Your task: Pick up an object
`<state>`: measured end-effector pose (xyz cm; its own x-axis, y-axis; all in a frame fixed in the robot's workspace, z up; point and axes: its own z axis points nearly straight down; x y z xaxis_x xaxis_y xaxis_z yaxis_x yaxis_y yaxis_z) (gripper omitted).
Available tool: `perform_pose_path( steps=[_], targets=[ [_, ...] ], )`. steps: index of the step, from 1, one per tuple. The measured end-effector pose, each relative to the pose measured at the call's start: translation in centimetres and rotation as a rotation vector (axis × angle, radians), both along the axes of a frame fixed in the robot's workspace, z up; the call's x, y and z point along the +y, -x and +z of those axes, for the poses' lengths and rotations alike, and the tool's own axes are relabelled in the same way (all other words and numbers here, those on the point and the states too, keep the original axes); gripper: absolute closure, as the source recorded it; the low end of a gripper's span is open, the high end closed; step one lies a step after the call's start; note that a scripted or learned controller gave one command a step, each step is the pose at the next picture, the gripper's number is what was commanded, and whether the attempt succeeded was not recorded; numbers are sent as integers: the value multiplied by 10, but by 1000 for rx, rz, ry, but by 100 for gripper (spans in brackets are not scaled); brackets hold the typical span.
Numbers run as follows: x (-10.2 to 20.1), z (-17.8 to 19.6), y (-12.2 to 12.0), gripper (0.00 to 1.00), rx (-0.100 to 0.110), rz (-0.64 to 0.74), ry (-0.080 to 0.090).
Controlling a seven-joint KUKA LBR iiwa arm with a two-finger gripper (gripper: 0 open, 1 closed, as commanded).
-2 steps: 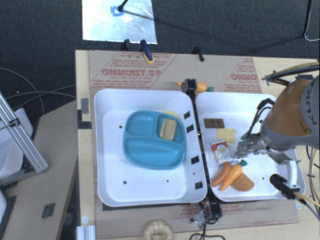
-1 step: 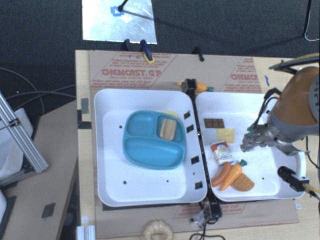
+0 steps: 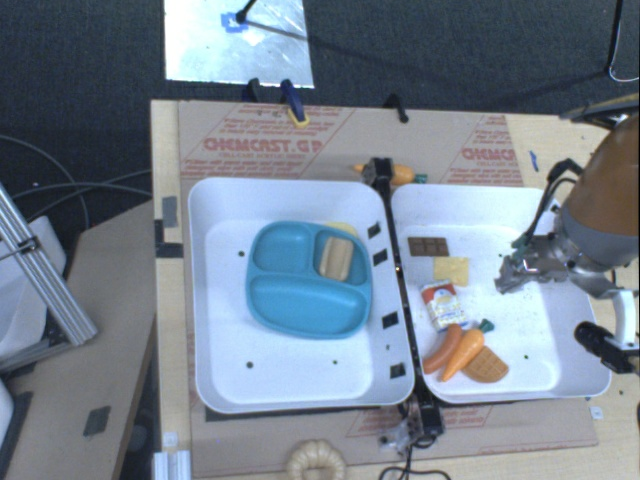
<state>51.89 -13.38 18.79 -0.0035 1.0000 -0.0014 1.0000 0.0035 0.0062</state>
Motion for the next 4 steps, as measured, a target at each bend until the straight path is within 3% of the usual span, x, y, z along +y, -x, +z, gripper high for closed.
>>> perform_pose_path(
  steps=[1, 4],
  targets=[
    [0, 39, -2, 100, 0, 1, 0],
    [153, 29, -70, 100, 3, 6, -3]
  ],
)
